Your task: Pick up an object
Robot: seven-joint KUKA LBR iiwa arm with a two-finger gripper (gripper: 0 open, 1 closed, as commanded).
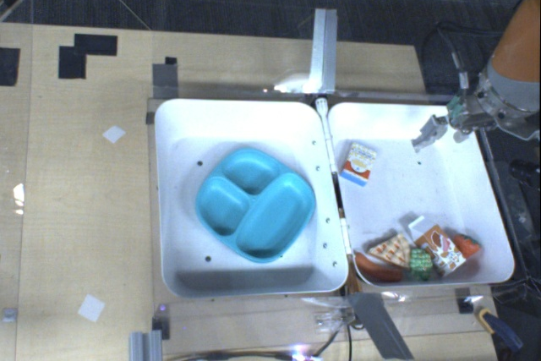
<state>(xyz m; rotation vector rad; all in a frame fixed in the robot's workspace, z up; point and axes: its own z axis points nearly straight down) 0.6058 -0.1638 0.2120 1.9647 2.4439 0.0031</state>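
Nearest me, along the front edge of the right bin [499,207], a jumble of small packets [420,254] lies packed together: orange and white wrappers, something green in the middle, a reddish piece at the left end. They touch and overlap, so I judge a grab there could catch two at once or slide off a crinkled wrapper.

Further back, near the bin's left wall, a small carton [358,163] lies on its own, pale with a red and blue end, well apart from the heap. It looks like the easier pick: flat, boxy, with bare floor all round.

In the left bin [173,182] a blue divided tray [256,203] sits in the middle, wide and smooth, likely too broad for a clean grip.

Farthest off, at the back right corner of the right bin, the hand [435,131] hangs above the floor, holding nothing. I cannot tell from here whether it is open or closed; it is small and blurred. The risk, I think, is a descent onto bare plastic, since nothing lies beneath it.
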